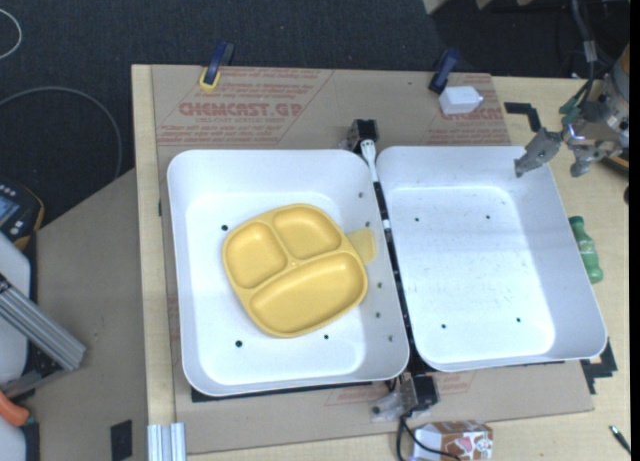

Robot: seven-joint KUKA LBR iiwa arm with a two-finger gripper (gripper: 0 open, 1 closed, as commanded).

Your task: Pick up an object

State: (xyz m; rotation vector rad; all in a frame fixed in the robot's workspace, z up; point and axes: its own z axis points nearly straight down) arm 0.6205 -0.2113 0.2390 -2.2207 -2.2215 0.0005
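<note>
Yellow plastic three-compartment plate (295, 269) lies flat in left shallow white bin (200, 349), near bin's middle, two small compartments toward far side, large one toward near side. Right shallow white bin (570, 329) alongside, rims almost touching. Pincer (556, 152) at upper right, above far right corner of right bin, well apart from plate, whole right bin between them. Two metal fingers (531, 155) spread, open, nothing between them. Brown cardboard-covered surface (300, 109) under both bins.

Divided plate (294, 269) lies in left bin (190, 249), beside right bin (560, 249)
</note>
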